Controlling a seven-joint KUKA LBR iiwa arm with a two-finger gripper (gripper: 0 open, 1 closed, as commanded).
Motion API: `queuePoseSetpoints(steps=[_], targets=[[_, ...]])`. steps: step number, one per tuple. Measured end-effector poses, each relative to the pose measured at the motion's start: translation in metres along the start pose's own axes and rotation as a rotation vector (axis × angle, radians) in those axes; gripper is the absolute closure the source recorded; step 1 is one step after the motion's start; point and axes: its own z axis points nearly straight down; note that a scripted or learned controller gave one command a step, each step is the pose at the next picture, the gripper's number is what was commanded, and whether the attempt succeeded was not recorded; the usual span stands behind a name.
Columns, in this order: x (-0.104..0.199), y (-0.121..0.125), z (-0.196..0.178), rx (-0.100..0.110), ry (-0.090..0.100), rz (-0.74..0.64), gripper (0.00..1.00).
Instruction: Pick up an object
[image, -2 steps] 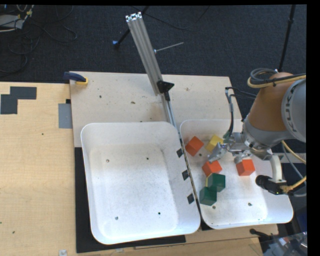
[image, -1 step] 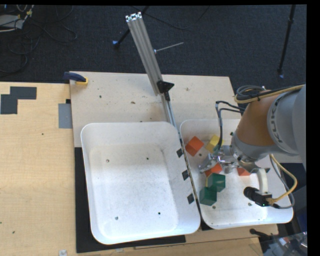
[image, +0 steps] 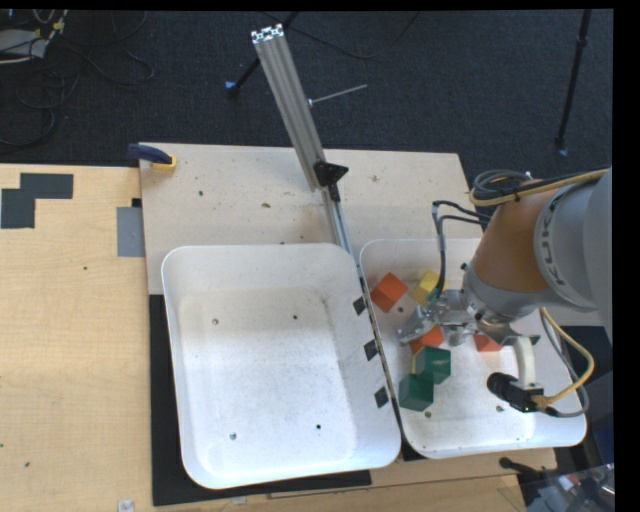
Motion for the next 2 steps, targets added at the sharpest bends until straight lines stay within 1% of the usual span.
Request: queuePoseSetpoints(steps=[1,2], targets=[[-0.001,0.000,-0.009,0.000,0.000,0.006,1.00],[-0.008,-0.004,-0.065,-0.002,-0.003,0.004,1.00]])
